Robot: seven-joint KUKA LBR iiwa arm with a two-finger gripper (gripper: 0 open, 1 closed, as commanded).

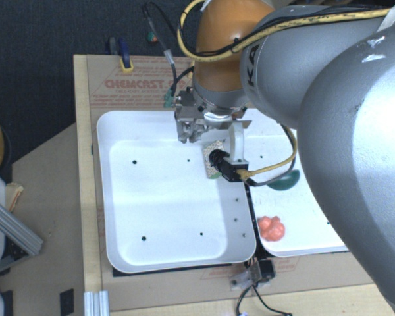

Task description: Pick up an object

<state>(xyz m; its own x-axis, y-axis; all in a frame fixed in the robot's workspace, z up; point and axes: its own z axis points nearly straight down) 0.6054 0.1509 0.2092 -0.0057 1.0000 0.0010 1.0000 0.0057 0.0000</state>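
Note:
The grey arm reaches in from the right, its orange band (227, 25) standing above the wrist. My gripper (203, 143) hangs over the far right part of the left bin (158, 242), close to the wall shared with the right bin. A dark green rounded object (284, 180) lies in the right bin (303, 245), just right of the gripper and partly under the arm. Nearer the front of that bin lies a small pink lumpy object (271, 227). A black cable loops at the gripper's lower side.
Both bins rest on a brown board (92, 110) with red lettering at the back. The arm's bulk covers most of the right bin. Cables and a small connector (260, 272) lie at the board's front edge. A metal rail (13, 226) is at the left.

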